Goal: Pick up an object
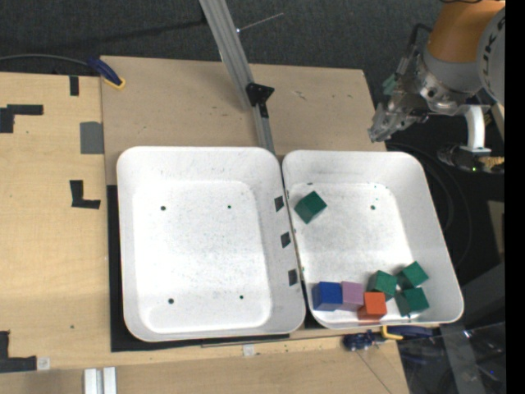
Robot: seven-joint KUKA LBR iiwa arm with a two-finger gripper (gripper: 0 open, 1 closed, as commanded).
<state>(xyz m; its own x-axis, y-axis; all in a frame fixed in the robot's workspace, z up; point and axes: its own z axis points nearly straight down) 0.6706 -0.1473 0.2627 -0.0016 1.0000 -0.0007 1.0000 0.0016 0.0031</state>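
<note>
The grey arm with its orange band (464, 25) reaches in at the upper right, and its two-finger gripper (385, 126) hangs above the bench just beyond the far right corner of the right shallow white plastic bin (422, 189), outside the bin and well apart from every block. Whether the tool is open or closed I cannot tell, as it is small and blurred against the dark floor; nothing is seen held in it. Inside the right bin, a lone dark green cube (310, 206) sits tilted near the upper left. The other blocks cluster along the near wall: a blue cube (328, 294), a pale purple cube (353, 293) just beside it, an orange cube (375, 304) touching the purple one, and three more green cubes (384, 282), (414, 274) and (412, 300) packed toward the near right corner. The left shallow white plastic bin (131, 220) lies alongside, and a slanted grey metal pole (234, 48) runs down to the seam between the two.
</note>
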